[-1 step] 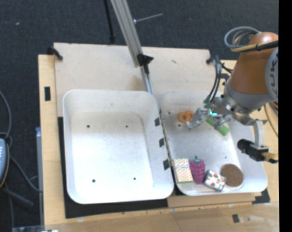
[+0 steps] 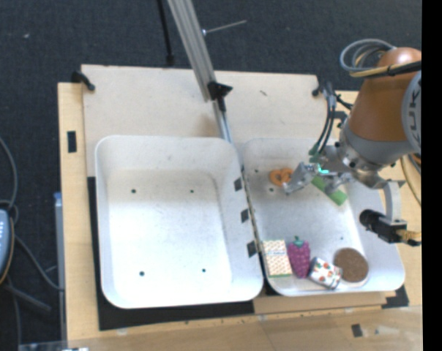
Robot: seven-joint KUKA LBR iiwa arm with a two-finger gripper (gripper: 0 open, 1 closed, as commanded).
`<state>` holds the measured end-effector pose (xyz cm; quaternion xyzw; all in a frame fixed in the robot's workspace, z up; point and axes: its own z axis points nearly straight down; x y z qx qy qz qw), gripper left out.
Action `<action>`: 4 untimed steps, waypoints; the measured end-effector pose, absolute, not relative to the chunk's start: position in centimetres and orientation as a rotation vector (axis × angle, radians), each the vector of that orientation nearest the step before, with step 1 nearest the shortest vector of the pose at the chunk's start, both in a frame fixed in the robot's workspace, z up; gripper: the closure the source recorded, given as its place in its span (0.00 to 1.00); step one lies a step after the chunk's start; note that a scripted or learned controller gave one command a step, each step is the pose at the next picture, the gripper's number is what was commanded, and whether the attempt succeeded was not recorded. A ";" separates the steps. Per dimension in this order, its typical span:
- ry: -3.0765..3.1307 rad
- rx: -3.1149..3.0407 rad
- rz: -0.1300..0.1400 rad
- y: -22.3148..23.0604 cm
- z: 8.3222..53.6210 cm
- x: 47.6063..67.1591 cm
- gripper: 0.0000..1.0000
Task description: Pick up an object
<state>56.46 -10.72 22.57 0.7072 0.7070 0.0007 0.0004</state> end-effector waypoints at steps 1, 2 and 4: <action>2.220 2.225 -0.005 -10.1 17.4 55.7 0.00; 2.221 2.226 -0.008 -10.2 11.6 54.7 0.00; 2.209 2.230 0.006 -10.4 11.2 54.8 1.00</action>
